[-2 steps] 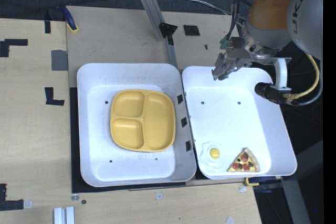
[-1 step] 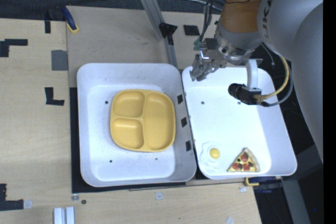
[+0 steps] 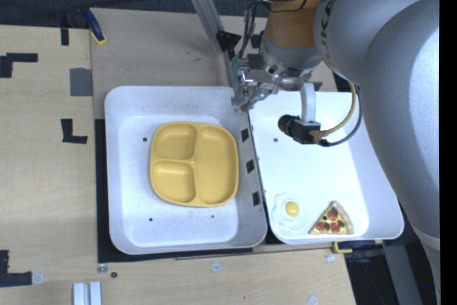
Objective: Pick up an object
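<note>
A yellow three-compartment plate (image 3: 194, 163) lies flat in the middle of the left bin (image 3: 128, 118). In the right bin (image 3: 321, 168), a toy fried egg (image 3: 288, 211) and a toy pizza slice (image 3: 331, 221) rest side by side near the front edge. My gripper (image 3: 248, 91) hangs under the orange wrist band at the back of the bins, over the divide between them. It is well behind the egg and pizza and to the back right of the plate. Nothing shows in its grasp.
The large grey arm (image 3: 385, 46) covers the right bin's back right part. A black cable fitting (image 3: 298, 128) hangs over that bin's back half. A slanted grey pole (image 3: 203, 3) stands behind the bins. Black tape marks dot the wooden bench at left.
</note>
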### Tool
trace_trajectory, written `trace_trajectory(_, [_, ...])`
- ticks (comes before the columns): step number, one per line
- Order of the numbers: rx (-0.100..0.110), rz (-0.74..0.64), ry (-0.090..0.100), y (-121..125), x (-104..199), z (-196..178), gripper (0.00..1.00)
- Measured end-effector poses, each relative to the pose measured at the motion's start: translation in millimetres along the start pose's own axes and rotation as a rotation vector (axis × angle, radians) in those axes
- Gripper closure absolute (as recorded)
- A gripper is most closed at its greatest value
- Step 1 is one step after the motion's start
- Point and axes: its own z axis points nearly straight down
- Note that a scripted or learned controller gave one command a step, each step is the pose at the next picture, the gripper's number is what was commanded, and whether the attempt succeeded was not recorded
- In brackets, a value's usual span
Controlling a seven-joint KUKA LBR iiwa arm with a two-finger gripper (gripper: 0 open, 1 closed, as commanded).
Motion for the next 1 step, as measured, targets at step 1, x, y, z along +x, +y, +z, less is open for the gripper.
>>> trace_trajectory(1, [-0.002,-0.001,0.000,3.4,53.8,-3.3,1.00])
